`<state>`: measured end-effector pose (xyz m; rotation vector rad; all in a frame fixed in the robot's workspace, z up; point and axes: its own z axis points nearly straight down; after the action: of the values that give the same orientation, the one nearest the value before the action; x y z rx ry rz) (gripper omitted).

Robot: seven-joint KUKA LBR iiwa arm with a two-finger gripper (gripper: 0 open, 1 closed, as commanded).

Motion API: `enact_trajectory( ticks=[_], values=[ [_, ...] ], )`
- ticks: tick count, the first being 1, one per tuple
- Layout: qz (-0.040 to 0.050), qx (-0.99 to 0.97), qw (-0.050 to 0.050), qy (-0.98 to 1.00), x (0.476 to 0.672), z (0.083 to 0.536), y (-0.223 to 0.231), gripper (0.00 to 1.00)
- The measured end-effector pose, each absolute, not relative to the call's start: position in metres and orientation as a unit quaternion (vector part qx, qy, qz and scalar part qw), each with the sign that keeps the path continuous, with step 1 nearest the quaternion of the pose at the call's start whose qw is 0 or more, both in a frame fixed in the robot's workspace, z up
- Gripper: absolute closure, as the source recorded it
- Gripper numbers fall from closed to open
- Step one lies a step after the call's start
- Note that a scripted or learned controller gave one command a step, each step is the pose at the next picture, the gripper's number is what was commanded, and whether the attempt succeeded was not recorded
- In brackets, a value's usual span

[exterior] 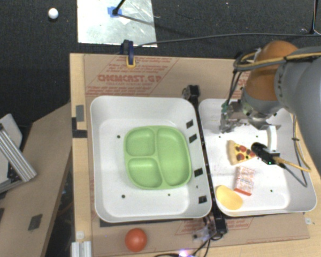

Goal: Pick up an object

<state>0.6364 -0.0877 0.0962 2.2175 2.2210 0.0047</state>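
From my desk, the likeliest pick is the toy pizza slice (239, 152). It lies flat on the floor of the right bin (305, 199), point towards the far rim, with bare white all around it, so nothing crowds a grasp. The gripper (228, 123) sits just beyond the slice on its far side, low over the bin. I cannot tell from this slanted view whether it is spread or pressed together, and I see nothing held in it. On the near side of the slice is a small pink-and-white packet (244, 180), and past that a yellow piece (229, 197) close to the corner. Well to the slice's left, the other bin (104, 111) holds a green divided plate (158, 157), probably too broad to grip.
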Motion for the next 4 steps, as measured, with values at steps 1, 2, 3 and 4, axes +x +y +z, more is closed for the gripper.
enact_trajectory(
  ticks=[1,2,3,4],
  values=[
    [0.0027,0.706,0.003,0.709,0.645,0.159,-0.087,1.0],
    [0.0024,0.706,0.003,0.709,0.645,0.223,-0.092,1.0],
    [0.002,0.705,0.002,0.709,0.647,0.26,-0.092,1.0],
    [0.0007,0.704,0.0,0.71,0.641,0.246,-0.04,1.0]
  ],
)
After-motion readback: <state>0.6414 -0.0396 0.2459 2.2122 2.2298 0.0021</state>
